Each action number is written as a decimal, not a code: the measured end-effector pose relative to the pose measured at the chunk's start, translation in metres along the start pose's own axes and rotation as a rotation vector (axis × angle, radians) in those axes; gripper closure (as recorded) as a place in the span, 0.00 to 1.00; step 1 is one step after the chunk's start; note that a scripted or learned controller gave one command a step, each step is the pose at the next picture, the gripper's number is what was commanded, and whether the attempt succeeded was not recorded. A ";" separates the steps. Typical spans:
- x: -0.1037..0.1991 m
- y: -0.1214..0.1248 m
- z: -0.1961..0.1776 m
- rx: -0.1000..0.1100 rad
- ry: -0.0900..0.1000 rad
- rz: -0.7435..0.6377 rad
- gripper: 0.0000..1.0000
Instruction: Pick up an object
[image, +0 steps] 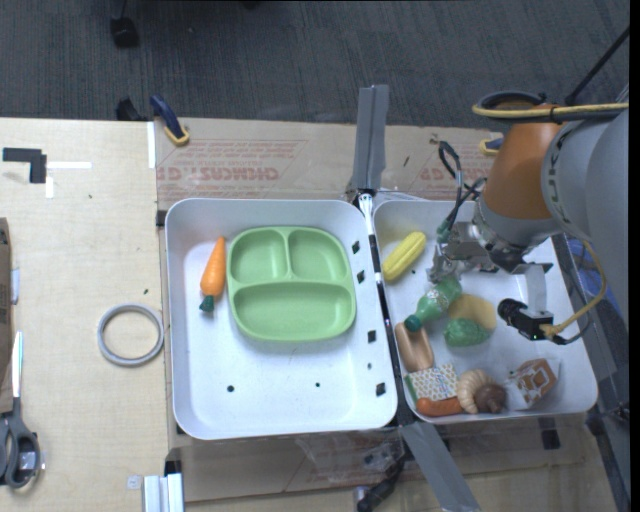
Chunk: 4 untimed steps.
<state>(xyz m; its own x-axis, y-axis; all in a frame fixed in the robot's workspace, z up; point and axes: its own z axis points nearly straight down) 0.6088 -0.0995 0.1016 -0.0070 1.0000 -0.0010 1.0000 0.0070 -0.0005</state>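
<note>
Reaching in from the right of the camera view, the arm (560, 170) has its claw (447, 268) low in the right bin (575, 395), just above a green bottle-shaped toy (432, 305). Claw opening: can't tell, wrist blocks it; nothing visibly gripped. Same bin: yellow corn (403, 254) near the top left, a yellow-green fruit (470, 320) beside the bottle toy, a hot dog (415, 346), a patterned packet (434, 382), more small toys along the near wall. Left bin (270, 400): green divided plate (292, 282), carrot (212, 272) just beside its left edge. On the worktop (70, 260): a grey ring (130, 333), scissors (18, 440).
</note>
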 end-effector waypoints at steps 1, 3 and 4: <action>0.040 0.051 -0.091 -0.002 -0.001 -0.050 1.00; 0.002 0.012 -0.011 -0.011 0.003 -0.132 0.00; 0.006 0.010 -0.002 -0.021 -0.003 -0.239 0.00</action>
<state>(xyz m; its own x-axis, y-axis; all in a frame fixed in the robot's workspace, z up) 0.6189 -0.0938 0.1033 -0.2435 0.9699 -0.0063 0.9697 0.2435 0.0197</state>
